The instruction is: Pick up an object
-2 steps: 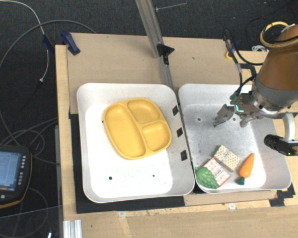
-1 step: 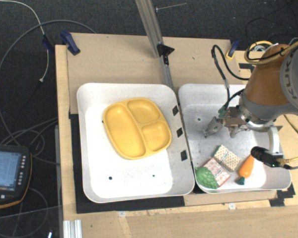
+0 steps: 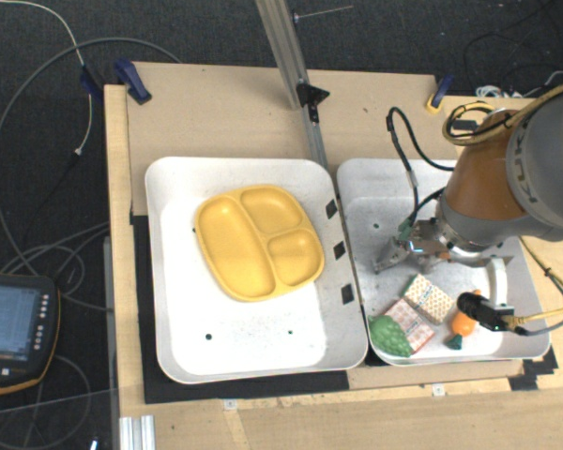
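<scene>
A handheld control tablet with a lit screen (image 3: 14, 331) lies on dark carpet (lower left), white cables (image 3: 52, 111) trailing nearby; a blue clamp (image 3: 131, 81) grips the wooden bench (image 3: 216, 111).

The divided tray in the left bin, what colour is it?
Yellow. The divided tray shows clearly in the camera view.

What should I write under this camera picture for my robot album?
Robot arm reaches over the right bin of small toys; a yellow divided tray lies in the left bin.
</scene>
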Available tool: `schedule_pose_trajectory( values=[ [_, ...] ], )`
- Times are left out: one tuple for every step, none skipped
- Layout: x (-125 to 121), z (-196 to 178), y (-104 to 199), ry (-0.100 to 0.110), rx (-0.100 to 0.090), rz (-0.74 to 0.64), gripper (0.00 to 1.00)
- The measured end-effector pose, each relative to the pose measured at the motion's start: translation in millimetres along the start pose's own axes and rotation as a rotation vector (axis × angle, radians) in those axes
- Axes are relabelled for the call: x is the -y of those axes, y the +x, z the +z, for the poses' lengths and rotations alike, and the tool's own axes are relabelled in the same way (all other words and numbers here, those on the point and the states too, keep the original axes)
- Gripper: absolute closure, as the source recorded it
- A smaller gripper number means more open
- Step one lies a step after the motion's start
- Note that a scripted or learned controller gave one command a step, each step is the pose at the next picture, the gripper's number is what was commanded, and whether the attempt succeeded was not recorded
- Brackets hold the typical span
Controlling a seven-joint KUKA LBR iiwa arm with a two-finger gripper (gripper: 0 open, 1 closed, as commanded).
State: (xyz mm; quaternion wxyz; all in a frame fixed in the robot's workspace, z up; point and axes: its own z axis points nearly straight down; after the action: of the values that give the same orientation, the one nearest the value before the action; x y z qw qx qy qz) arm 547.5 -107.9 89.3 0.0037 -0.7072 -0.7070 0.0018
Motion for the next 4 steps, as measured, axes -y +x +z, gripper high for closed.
schedule_pose_trajectory(
  values=[
    [-2,-14,0,-0.008,0.001,0.000,1.00],
    [0,-78,-1,-0.015,0.004,-0.001,1.00],
    [-2,-122,2,-0.014,0.003,-0.002,1.00],
    [-3,-123,3,-0.009,0.002,-0.001,1.00]
  ],
)
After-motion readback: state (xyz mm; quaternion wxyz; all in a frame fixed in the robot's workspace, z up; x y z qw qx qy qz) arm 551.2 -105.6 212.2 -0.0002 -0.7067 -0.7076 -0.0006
